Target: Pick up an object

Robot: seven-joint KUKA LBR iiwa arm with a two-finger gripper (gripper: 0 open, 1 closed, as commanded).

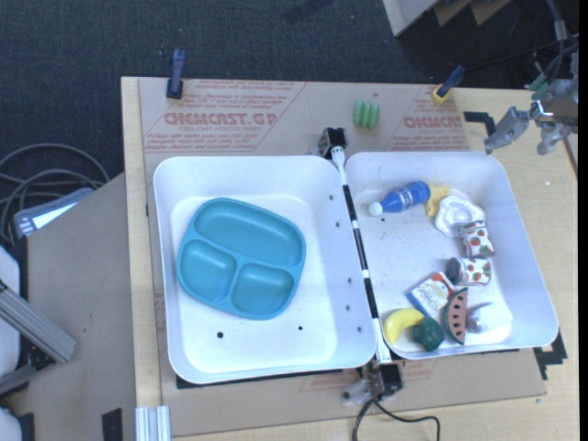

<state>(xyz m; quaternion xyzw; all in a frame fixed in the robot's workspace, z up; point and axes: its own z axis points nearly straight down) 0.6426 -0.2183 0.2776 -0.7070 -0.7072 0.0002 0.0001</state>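
1. The claw (520, 129) hangs over the tabletop's (266, 108) far right corner, outside both bins; whether it is apart or together I cannot tell, and nothing shows in it.
2. The right shallow white bin (524, 237) holds the pickable things: a blue plastic bottle with a white cap (401, 198) lies near its far left corner, beside a crumpled white and yellow piece (452, 209).
3. Along that bin's near edge sit a yellow banana-shaped toy (401, 323), a dark green round toy (427, 335) touching it, and a watermelon-slice toy (457, 315).
4. 2 small red-and-white patterned blocks (476, 255) lie toward its right side.
5. The left shallow white bin (184, 177) carries a turquoise 3-compartment plastic plate (241, 256) in its middle.
6. A small green ribbed piece (367, 114) rests on the tabletop near the far edge.
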